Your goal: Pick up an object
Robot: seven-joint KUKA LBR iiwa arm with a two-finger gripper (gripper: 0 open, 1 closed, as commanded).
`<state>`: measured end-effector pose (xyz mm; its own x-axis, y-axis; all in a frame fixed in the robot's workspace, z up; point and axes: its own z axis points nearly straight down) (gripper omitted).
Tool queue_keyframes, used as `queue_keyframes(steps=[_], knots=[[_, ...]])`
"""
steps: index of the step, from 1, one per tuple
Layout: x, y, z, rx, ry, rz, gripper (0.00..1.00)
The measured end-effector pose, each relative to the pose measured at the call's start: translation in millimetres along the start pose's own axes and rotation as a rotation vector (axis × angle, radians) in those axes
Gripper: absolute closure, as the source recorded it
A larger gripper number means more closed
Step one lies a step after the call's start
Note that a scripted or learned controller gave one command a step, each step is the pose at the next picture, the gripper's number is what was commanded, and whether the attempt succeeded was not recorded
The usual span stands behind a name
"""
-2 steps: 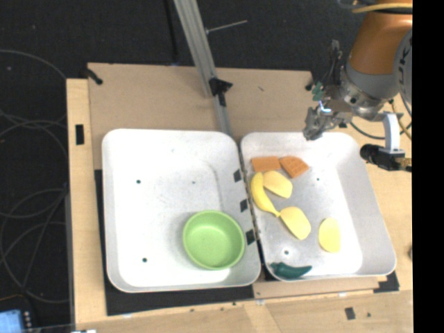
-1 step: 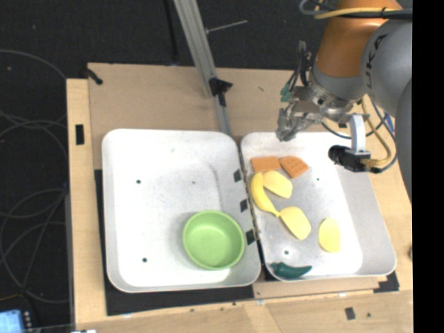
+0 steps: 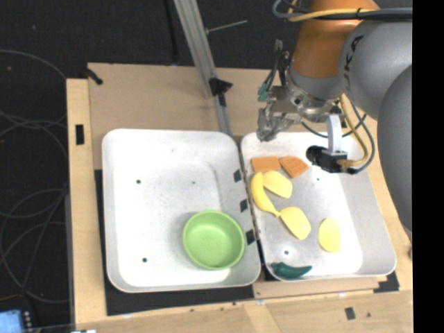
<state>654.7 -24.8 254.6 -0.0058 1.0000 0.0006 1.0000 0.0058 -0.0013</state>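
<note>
A smooth round green bowl sits in the left bin, glossy yellow pieces in the right bin, while the gripper hovers, its state unreadable.

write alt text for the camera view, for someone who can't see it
A grey and orange robot arm holds its gripper over the far edge of the right bin, which holds yellow pieces, orange pieces and a dark green item. The left bin holds a green bowl.
</note>
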Motion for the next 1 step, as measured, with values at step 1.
queue_keyframes(steps=[1], knots=[[62.4, 7.6, 5.6, -0.003, 0.000, -0.002, 1.00]])
